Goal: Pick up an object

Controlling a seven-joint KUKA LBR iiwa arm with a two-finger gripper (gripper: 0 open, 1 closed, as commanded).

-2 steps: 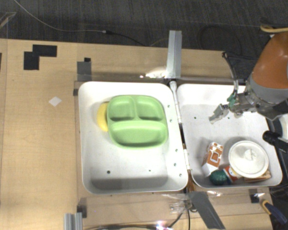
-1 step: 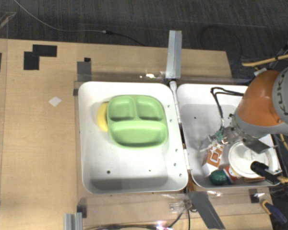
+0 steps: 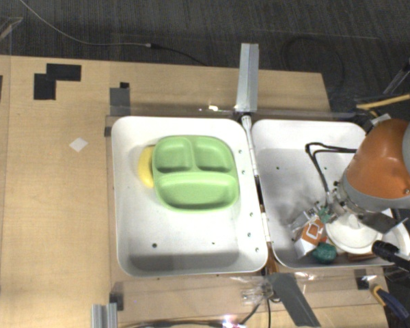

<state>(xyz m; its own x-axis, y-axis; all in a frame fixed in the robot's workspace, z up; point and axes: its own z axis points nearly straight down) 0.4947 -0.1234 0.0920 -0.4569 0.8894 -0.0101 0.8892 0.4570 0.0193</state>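
Two shallow white plastic bins side by side on a light wooden desk (image 3: 48, 203). In the left bin (image 3: 184, 251), a green three-compartment plastic plate (image 3: 193, 172) lying flat toward the far half, with a small yellow object (image 3: 145, 167) tucked against its left edge and partly hidden beneath it. In the right bin (image 3: 287, 156), a cluster of small items crowded into the near right corner: a small orange and white box-like piece (image 3: 313, 232), a dark teal rounded lump (image 3: 323, 253) just in front of it, touching or nearly so, and a round white dish-like object (image 3: 350, 236) just to the right of both. Grey arm with its orange band (image 3: 384, 166) reaching in from the right, low over that corner. Metallic hand (image 3: 322, 212) pointing down at the cluster, right above the orange and white piece; whether open or closed cannot be told, nor whether anything is caught in it. A thin black cable (image 3: 321, 157) looping across the bin floor behind the wrist.
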